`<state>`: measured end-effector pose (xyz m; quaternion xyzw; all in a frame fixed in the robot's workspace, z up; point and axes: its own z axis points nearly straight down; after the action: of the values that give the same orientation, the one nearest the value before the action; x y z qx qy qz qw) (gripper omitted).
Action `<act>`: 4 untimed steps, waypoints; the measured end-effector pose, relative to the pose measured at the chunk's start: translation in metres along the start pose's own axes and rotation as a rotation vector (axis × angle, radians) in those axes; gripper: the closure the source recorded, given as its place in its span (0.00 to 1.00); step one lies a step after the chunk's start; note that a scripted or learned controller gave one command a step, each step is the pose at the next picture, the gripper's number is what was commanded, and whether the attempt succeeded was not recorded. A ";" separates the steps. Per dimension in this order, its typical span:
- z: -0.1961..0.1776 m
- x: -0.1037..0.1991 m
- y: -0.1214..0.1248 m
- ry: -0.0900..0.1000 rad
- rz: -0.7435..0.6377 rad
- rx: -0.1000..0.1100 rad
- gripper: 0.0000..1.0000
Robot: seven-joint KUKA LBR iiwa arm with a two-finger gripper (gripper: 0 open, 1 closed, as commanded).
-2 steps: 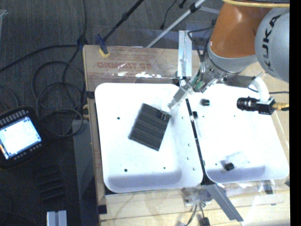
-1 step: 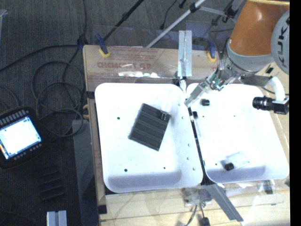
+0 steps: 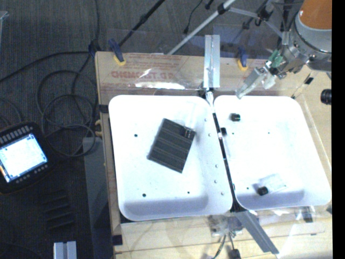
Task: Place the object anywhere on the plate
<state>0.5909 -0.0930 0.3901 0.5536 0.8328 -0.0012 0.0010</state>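
A dark grey ribbed plate [image 3: 171,145] lies flat and turned at an angle in the left bin [image 3: 129,198]. A small black piece [image 3: 187,133] rests at the plate's upper right corner. A small black object [image 3: 235,117] lies near the back left of the right bin [image 3: 302,144]. Another small black object [image 3: 262,190] sits near that bin's front, beside a clear scrap [image 3: 276,182]. My gripper [image 3: 240,94] hangs above the back rim of the right bin, just up and right of the first black object. Its fingers taper to one point, shut, with nothing between them.
A metal divider post [image 3: 212,63] stands at the back between the bins. A thin dark seam [image 3: 223,150] separates the two bins. Clamps and tripod legs crowd the bench's back edge. A lit handheld screen [image 3: 20,155] lies on the floor at left.
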 end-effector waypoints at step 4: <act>-0.044 0.045 0.015 0.000 -0.160 -0.001 0.00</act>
<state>0.5870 -0.0455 0.4340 0.4851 0.8745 -0.0008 0.0012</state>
